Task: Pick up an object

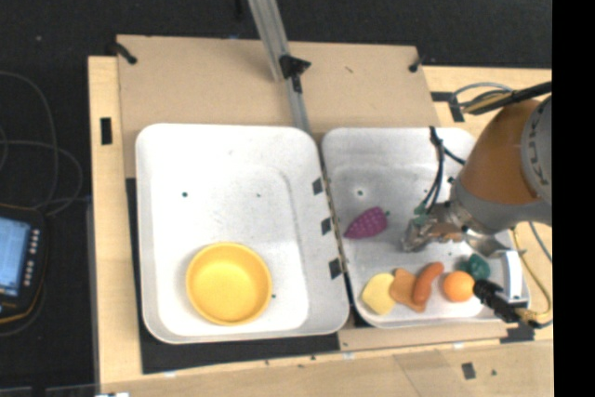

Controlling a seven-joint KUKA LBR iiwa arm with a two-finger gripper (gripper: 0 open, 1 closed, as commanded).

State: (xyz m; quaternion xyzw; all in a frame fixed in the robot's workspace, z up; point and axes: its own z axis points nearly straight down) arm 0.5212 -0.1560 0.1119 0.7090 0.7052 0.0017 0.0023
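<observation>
Two shallow white bins were set side by side on the desk (107, 358): the left bin (232, 163) contained a yellow bowl (229, 282) near its front, and the right bin (372, 163) was entered by the grey arm (502, 167) from the right. The jaws of the gripper (420, 233) were lowered over the right bin's middle, but whether they were wide or narrow could not be told. A purple grape cluster (367, 222) was seen just left of them, while a pale yellow piece (377, 293), an orange carrot (423, 284) and an orange ball (457, 285) were lined along the front wall.
</observation>
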